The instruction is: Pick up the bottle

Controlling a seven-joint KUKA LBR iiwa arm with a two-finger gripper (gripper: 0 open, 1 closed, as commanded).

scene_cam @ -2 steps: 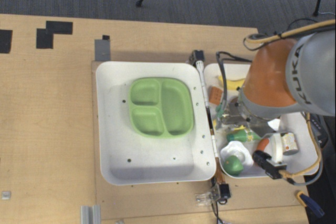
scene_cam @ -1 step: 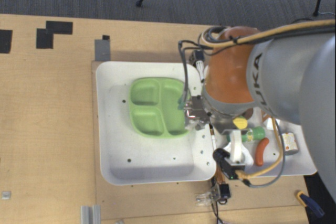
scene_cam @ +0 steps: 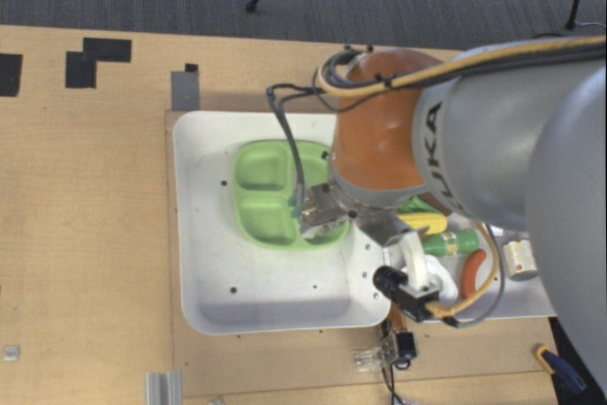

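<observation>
The bottle (scene_cam: 444, 246) is green with an orange cap and lies on its side in the right bin (scene_cam: 531, 301), partly hidden under the arm. The arm's orange band and grey body cover most of that bin. The gripper (scene_cam: 320, 211) hangs to the left of the bottle, over the right edge of a green divided plate (scene_cam: 267, 194) in the left bin (scene_cam: 204, 232). It is well apart from the bottle, and nothing shows held in it.
Beside the bottle lie a yellow object (scene_cam: 423, 223), a red-orange object (scene_cam: 471, 271) and a small white box (scene_cam: 520, 259). A black-and-white fixture with cables (scene_cam: 408, 285) hangs off the wrist above the wall between the bins.
</observation>
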